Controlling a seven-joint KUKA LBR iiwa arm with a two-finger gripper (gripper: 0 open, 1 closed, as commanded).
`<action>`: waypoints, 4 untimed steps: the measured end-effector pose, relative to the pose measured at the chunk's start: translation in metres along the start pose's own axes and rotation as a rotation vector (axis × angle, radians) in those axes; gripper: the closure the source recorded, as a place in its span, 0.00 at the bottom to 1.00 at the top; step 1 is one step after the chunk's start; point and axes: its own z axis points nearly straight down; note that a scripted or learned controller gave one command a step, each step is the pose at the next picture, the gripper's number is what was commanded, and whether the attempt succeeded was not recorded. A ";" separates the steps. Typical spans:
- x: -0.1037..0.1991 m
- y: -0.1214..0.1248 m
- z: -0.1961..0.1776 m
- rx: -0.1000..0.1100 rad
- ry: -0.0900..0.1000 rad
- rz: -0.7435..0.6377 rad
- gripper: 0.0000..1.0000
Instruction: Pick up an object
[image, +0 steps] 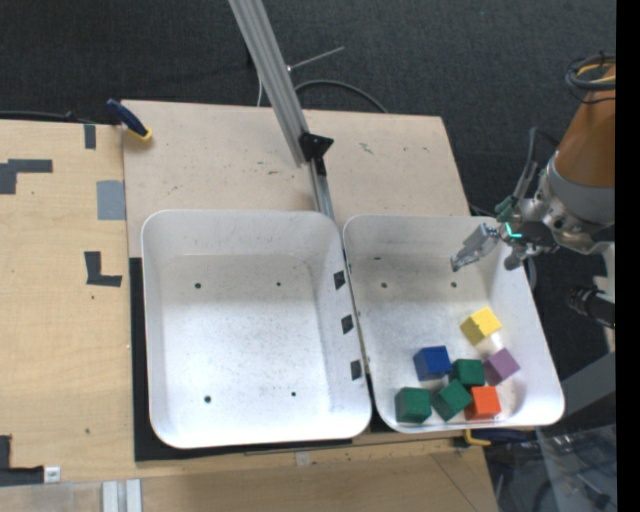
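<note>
Both bins, the left bin (170, 240) and the right bin (400, 235), look like smooth white plastic with a faint sheen, their floors dusted with dark scuffs. The bench (200, 150) beneath looks like pale matt wood, marked with small stains and scratches. A slanted rail (275, 75) at the far side has a brushed metal look. The blocks near the right, such as the yellow block (481, 324) and the blue block (432, 361), appear matt and slightly soft-edged, like foam or painted wood.

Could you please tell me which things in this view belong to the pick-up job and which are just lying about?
Job:
gripper
yellow block
blue block
purple block
orange block
green blocks
right bin

Lying about:
left bin
blue-and-yellow clamp
</note>
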 end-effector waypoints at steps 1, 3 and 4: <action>0.000 0.001 -0.002 -0.004 -0.001 -0.001 0.00; 0.000 0.004 0.103 0.003 0.000 -0.001 0.00; -0.009 0.007 0.155 0.002 -0.001 0.000 0.00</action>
